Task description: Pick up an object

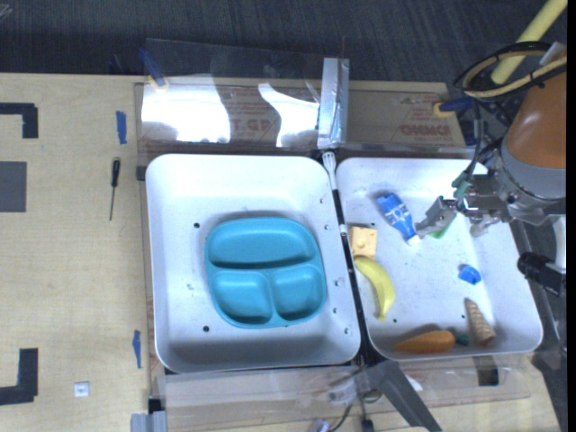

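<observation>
My grey arm with its orange band (540, 133) reaches over the right white bin's (513, 331) far right corner, while the left white bin (171, 196) carries a blue sectioned plastic tray (264, 270). My gripper (454, 212) hangs above the right bin's middle; whether it is wide or narrow I cannot tell. Nothing is lifted yet: the yellow banana (378, 283) near the left edge, orange carrot (425, 341) along the near edge, blue-and-white tube (395, 214) and small blue block (469, 274) all lie in the bin

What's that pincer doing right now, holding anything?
Pincer: over the right bin, near a blue packet; open or closed cannot be told.
</observation>
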You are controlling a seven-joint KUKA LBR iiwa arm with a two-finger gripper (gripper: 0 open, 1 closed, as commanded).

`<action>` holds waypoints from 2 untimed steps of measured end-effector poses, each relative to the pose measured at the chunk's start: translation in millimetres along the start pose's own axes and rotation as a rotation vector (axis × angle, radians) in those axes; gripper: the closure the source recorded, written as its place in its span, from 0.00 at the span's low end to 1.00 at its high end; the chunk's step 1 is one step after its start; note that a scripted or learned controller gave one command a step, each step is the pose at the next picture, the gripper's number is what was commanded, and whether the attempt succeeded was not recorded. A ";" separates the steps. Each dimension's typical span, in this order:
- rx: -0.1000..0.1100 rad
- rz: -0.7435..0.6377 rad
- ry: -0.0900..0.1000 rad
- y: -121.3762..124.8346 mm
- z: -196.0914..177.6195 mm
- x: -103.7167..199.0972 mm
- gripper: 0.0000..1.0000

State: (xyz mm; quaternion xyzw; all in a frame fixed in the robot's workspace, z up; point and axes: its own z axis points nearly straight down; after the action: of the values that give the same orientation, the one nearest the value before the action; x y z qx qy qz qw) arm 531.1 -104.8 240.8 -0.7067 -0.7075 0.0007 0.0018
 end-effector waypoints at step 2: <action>-0.013 -0.155 -0.004 105.5 151.7 -2.5 0.00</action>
State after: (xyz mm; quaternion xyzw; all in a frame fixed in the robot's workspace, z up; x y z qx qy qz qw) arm 636.1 -107.0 88.7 -0.6499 -0.7600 -0.0024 -0.0040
